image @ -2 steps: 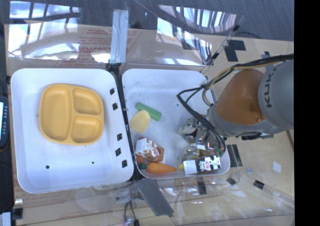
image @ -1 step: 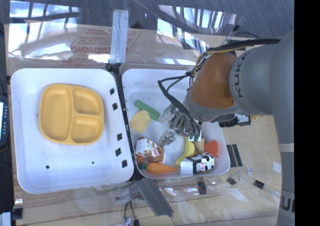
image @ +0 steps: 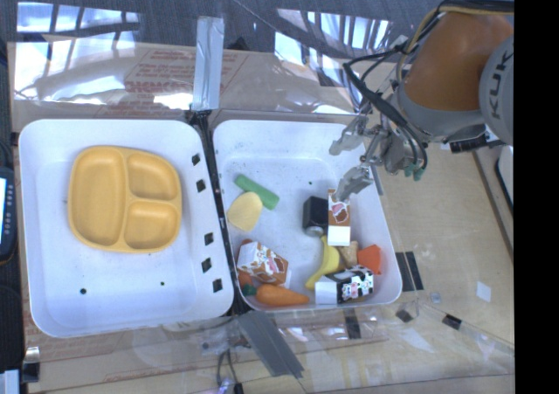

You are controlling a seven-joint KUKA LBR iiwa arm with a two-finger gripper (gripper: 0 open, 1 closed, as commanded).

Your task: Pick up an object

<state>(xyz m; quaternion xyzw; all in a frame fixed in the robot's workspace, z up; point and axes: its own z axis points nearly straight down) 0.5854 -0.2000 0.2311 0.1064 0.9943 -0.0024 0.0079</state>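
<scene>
While the gripper point(image: 356, 159) hangs at the upper right of the right bin point(image: 288, 143), whether its fingers are spread or pressed I cannot tell, and nothing shows between them. Candidates lie crowded at lower centre: banana point(image: 325, 263), carrot point(image: 281, 295), black block point(image: 314, 214), green piece point(image: 257, 190). Packed so tight against the wall, a descent could nudge neighbours and close on nothing.
</scene>
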